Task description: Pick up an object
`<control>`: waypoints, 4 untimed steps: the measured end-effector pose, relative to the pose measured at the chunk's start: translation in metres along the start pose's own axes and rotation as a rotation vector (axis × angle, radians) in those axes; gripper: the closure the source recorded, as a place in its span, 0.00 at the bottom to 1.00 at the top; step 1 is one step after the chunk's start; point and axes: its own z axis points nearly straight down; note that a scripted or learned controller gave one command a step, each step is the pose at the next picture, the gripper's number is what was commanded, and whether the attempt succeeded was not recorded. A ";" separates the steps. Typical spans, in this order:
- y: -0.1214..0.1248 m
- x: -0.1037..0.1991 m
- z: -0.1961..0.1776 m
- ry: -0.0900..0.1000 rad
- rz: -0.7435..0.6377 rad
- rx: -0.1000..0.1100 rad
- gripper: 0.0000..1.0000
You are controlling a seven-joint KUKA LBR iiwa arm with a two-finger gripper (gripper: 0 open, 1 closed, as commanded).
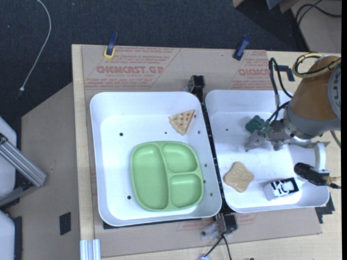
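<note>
One green object [254, 125] just beside pincer [254, 141], right bin [227, 145]; pincer state unclear.

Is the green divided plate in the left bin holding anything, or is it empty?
Empty. The green three-compartment plate shows bare green in all sections; the tan waffle-patterned wedge lies apart, on the left white bin's floor.

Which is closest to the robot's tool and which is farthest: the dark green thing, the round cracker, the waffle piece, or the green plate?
Measured from the tool in the camera view:
1. Dark green thing, right bin, right beside the tool.
2. Round cracker, right bin, toward its front.
3. Waffle piece, left bin, near the divider.
4. Green plate, left bin, middle, farthest.
</note>
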 end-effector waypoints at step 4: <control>0.002 -0.005 -0.094 -0.004 -0.001 -0.011 1.00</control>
